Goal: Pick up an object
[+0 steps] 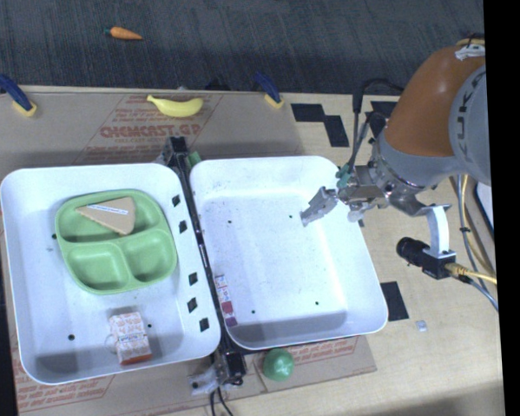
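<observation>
Green tray (93,265) holds a sandwich wedge (110,216); carton (129,337) just beside.

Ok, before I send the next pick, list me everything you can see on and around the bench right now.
White bins: 2, white, side by side on the cardboard sheet.
Divided tray: 1, green, upper part of the left bin.
Wedge: 1, tan, in the tray's top compartment.
Small box: 1, red and white, front of the left bin.
Ball: 1, green, on the cardboard in front of the right bin.
Banana: 1, yellow, on the cardboard behind the bins.
Carrot: 1, orange, on the dark floor beyond the bench.
Clamps: 2, blue, at the cardboard's far edge.
Gripper: 1, grey, over the right bin's upper right part.
</observation>
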Controlling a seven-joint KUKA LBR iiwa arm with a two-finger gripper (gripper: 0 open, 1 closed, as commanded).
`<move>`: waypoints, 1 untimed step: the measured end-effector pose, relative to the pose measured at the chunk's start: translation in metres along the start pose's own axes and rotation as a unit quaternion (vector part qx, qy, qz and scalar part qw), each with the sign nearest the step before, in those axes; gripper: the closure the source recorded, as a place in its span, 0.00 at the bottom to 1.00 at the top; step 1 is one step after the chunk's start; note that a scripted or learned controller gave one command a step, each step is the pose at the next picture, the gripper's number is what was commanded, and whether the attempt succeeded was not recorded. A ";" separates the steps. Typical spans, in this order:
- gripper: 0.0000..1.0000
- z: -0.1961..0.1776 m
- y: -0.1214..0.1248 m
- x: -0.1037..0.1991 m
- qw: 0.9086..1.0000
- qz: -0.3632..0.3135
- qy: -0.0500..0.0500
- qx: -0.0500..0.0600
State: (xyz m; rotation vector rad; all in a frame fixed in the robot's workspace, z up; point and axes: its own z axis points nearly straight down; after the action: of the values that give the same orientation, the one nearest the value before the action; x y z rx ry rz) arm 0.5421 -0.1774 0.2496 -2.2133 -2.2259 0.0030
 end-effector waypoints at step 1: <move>0.00 0.103 0.024 -0.033 1.000 0.000 0.000 0.002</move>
State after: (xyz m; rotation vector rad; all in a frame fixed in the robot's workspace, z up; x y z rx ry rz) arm 0.5661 -0.2107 0.1464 -2.2113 -2.2245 0.0064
